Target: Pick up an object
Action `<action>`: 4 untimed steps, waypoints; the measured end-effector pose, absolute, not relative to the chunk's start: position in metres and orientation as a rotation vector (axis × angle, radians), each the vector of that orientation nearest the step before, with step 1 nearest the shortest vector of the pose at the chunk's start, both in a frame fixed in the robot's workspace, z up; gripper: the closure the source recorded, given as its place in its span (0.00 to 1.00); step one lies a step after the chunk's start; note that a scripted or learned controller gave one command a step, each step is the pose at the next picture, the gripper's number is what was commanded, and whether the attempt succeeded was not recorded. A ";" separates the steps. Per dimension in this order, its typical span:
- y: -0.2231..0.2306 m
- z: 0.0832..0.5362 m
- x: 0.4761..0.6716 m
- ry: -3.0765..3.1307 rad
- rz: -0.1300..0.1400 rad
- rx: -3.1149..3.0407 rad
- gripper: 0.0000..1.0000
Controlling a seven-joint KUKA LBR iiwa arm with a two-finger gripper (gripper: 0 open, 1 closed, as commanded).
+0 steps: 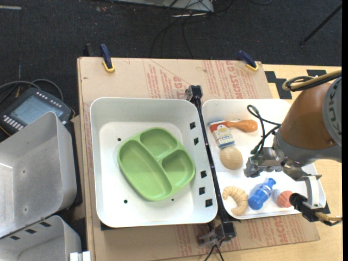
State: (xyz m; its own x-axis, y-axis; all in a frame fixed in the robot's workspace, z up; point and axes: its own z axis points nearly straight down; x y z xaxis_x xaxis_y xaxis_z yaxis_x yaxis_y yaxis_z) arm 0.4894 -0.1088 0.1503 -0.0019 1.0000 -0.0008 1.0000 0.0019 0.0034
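Note:
The right bin (277, 106) holds several small objects. An orange drumstick-shaped toy (242, 125) lies at the back, with a red and white carton (222, 134) beside it. A beige round lump (231, 157) sits in the middle left. At the front lie a pale curled shrimp-like piece (237, 198), a blue bottle (261, 193) and a small red ball (284, 198). My gripper (256, 165) hangs over the bin, right of the beige lump and just behind the blue bottle. The wrist hides whatever lies under it.
The left bin (103, 145) holds a green three-part plate (156, 162). A black divider with clips (204, 145) runs between the bins. Both stand on a cardboard sheet (141, 75). Grey boxes (32, 167) and a handheld pendant (32, 110) sit at far left.

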 end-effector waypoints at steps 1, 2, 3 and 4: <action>-0.109 0.203 0.491 2.221 0.005 2.215 1.00; -0.058 0.217 0.500 2.230 0.004 2.211 1.00; -0.003 0.225 0.504 2.232 0.002 2.212 1.00; 0.047 0.216 0.521 2.231 0.001 2.213 1.00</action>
State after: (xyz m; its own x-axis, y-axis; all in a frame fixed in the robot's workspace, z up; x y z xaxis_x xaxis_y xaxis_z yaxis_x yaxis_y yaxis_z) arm 0.5206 0.0466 0.2158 -0.0078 1.0000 0.0012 1.0000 0.0078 -0.0001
